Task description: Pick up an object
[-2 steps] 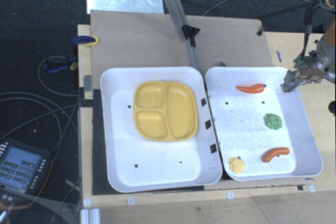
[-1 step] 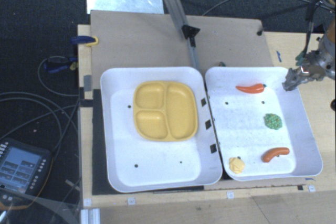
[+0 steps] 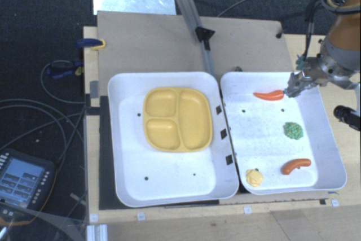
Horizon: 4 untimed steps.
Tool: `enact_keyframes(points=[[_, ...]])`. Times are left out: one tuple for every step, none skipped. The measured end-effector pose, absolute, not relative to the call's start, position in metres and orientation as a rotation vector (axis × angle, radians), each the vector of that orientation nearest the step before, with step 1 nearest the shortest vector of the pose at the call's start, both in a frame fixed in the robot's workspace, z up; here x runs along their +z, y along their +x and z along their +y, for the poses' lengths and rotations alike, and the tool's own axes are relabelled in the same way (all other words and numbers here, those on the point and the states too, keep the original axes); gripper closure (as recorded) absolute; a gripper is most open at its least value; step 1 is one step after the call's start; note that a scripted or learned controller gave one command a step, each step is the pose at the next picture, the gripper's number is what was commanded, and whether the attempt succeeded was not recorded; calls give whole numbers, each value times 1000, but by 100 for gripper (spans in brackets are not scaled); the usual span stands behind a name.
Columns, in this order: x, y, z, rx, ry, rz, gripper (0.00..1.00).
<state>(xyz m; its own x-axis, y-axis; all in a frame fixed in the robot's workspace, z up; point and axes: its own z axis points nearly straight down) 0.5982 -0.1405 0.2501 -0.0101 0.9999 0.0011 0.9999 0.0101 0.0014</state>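
At two o'clock in the right bin (image 3: 330, 147), your gripper (image 3: 294, 87) sits at the tip of the orange chili pepper (image 3: 269, 95); you cannot tell how the jaws stand. Green broccoli (image 3: 293, 130) lies at centre, a sausage (image 3: 295, 166) at five, a yellowish lump (image 3: 254, 178), perhaps corn, at seven. No writing is legible. Left bin (image 3: 127, 175) holds a yellow divided plate (image 3: 177, 119).

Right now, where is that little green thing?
In the camera view, the green thing lies in the right-hand bin, toward its right side, between the red-orange chili above it and the sausage below it.
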Motion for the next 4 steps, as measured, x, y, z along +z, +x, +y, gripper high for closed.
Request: enact_keyframes(points=[[258,613,-90,6,2209,2233,100],[263,628,-36,7,2207,2233,100],[261,638,24,6,2208,2234,100],[249,647,64,4,2210,2232,100]])
